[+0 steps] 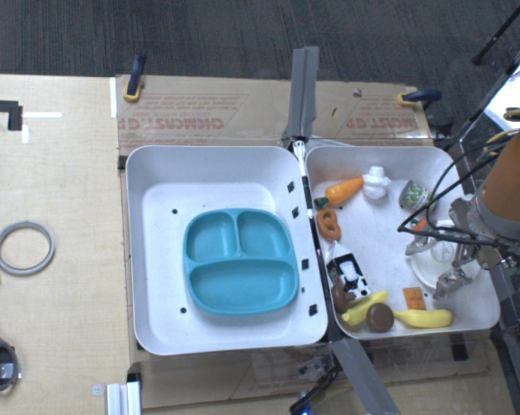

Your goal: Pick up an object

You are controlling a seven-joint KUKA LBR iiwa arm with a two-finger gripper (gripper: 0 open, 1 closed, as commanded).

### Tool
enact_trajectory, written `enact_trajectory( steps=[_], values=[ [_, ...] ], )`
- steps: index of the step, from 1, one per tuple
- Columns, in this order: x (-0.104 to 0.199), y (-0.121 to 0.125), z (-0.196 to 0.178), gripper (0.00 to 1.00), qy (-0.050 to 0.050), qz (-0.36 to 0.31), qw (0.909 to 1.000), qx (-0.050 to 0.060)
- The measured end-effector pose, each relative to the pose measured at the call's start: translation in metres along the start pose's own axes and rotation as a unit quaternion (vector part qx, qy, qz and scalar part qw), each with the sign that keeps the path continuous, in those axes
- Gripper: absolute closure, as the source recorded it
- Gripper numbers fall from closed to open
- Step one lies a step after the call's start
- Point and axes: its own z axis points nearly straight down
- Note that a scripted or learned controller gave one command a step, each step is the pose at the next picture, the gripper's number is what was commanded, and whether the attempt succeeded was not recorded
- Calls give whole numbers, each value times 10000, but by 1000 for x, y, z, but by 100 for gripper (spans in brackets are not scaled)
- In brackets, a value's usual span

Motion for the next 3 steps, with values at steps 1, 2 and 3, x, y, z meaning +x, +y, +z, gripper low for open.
enact_trajectory(
  steps=[1,2,3],
  values=[
    [-45,69,2,0,19,355,9994,-9],
    [-136,65,0,0,7,306,9995,-3],
    [-62,-22,0,0,8,939,9956,4]
  ],
)
